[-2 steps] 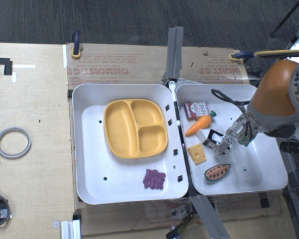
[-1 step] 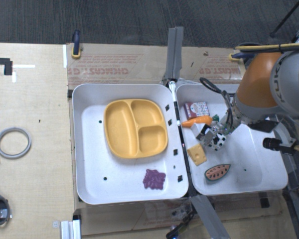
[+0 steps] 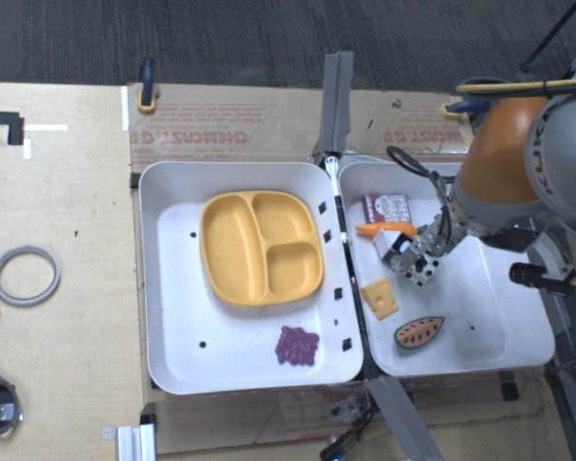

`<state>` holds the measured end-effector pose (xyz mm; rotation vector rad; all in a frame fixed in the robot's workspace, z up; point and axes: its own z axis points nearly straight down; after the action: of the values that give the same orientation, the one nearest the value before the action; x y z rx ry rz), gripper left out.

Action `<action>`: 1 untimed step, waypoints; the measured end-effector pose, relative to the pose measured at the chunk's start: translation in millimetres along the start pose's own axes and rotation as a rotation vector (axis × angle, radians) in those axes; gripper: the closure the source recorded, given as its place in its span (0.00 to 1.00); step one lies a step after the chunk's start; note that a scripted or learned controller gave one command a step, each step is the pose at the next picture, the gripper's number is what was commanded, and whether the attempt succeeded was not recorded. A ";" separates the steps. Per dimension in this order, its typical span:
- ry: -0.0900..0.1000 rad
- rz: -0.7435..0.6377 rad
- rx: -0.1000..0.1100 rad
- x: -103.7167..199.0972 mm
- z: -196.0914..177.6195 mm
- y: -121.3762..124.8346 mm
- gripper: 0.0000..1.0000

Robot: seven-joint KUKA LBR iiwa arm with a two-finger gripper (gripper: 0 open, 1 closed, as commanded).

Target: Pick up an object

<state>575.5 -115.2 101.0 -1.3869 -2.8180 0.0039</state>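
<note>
- Risk first: tool (image 3: 409,260) hangs low in the right bin (image 3: 490,349), just beside the carrot (image 3: 384,229) and near the cheese wedge (image 3: 379,299); whether its grip is wide or narrow I cannot tell, as the parts are too small and dark against the wrist.
- Crowding at the bin's 10 o'clock corner could spoil a pick: carrot and small carton (image 3: 388,207) lie touching, so a closing grip may nudge one away or catch both.
- Flat pieces such as the cheese wedge and the watermelon slice (image 3: 419,332), at 7 o'clock of the bin, would likely slip from a shallow pinch.
- Candidate things for the task all lie loose; nothing is seen held.
- Left bin (image 3: 168,286) holds a yellow divided plate (image 3: 261,248) at centre and a purple grape bunch (image 3: 298,346) at 5 o'clock.
- Both bins sit on the surface (image 3: 67,353).
</note>
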 end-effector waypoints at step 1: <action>-0.001 0.314 0.000 21.1 -90.1 61.4 1.00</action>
<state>611.5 -60.8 190.9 -1.8115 -2.5669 0.0044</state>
